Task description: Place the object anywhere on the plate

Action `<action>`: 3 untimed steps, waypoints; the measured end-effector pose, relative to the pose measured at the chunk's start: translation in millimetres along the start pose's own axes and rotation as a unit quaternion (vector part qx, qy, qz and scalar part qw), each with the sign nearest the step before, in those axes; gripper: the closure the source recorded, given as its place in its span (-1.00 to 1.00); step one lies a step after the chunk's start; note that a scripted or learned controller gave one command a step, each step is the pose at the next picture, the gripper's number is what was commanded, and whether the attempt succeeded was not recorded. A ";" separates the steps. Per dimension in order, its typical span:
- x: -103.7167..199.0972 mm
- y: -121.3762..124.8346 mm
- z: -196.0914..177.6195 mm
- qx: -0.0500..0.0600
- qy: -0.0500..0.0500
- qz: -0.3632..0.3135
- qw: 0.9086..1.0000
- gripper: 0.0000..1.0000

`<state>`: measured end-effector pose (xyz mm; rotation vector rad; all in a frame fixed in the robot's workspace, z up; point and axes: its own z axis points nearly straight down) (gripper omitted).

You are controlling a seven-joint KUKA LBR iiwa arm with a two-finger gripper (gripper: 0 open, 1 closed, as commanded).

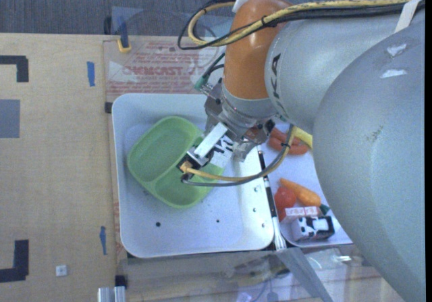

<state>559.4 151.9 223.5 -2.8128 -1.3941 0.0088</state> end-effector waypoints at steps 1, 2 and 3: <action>33.5 1.9 5.4 -0.002 0.001 -0.004 1.000 1.00; 82.6 -13.4 9.4 -0.003 0.002 -0.097 0.995 1.00; 82.7 -13.4 9.1 -0.003 0.002 -0.097 0.995 -1.00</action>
